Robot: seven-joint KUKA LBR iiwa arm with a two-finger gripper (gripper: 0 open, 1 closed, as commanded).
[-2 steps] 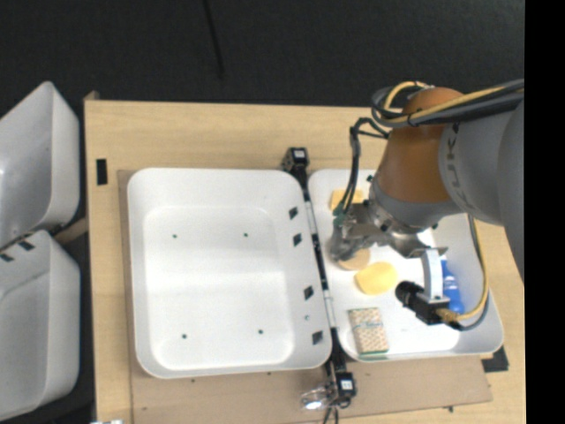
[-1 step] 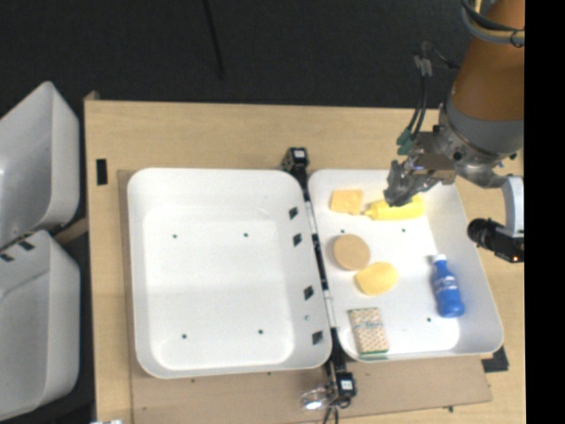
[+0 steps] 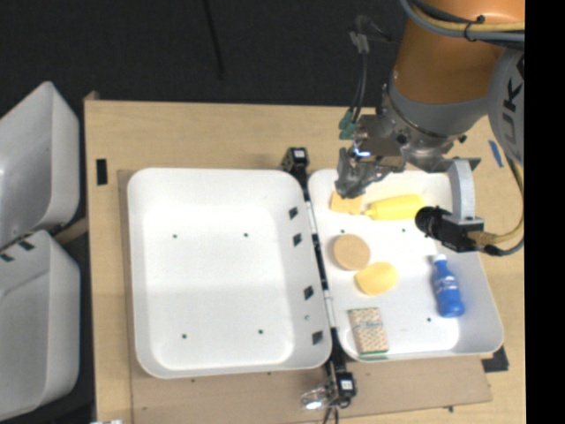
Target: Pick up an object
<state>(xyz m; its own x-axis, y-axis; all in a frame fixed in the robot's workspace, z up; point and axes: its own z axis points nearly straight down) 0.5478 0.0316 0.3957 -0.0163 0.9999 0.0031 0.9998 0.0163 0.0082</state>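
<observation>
Where the bench (image 3: 106,237) carries two bins, read from left to right:

Left bin (image 3: 141,263): white, shallow, only small dark marks on its floor.

Right bin (image 3: 490,316): white, carrying every loose piece.

Yellow wedge (image 3: 347,204): far left corner of the right bin, directly under the claw; likely the piece aimed at. Judged light, soft, perhaps foam or toy cheese; apt to squash or tip if pinched at a thin edge. Best taken across its thicker body.

Claw (image 3: 353,184): lowered onto the wedge, touching or nearly so; whether released or clenched, cannot tell, and no piece clearly held.

Tan disc (image 3: 351,252): just nearer than the wedge; flat, low, hard to get under.

Yellow lump (image 3: 376,278): touching or just beside the disc, on its near right; rounded, probably light, apt to roll.

Patterned packet (image 3: 368,330): near edge of the bin; flat, thin.

Yellow long piece (image 3: 395,207): just right of the wedge, lying on its side; smooth, possibly slippery.

Blue bottle (image 3: 448,287): right side of the bin, lying down; stiff, round, liable to roll; best held across the middle.
</observation>
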